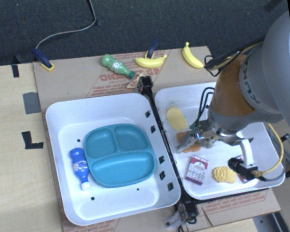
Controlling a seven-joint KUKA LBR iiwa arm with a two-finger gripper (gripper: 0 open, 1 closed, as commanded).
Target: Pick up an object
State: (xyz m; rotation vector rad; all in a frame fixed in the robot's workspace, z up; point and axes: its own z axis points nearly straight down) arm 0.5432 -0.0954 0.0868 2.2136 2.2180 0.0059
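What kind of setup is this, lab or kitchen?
Most likely a robot lab pick-and-place test bench: two white bins clamped onto cardboard, toy items such as plastic bananas and a blue divided plate, and a grey arm reaching in.

Hidden and cut-off parts
The arm [270, 83] runs off the frame's right edge and covers the right bin's [184, 91] middle right.

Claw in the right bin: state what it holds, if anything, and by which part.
Cannot be told: the claw sits low over an orange item, its grip unclear.

Pincer [188, 142] low in right bin [269, 186], perhaps touching orange item [192, 146]
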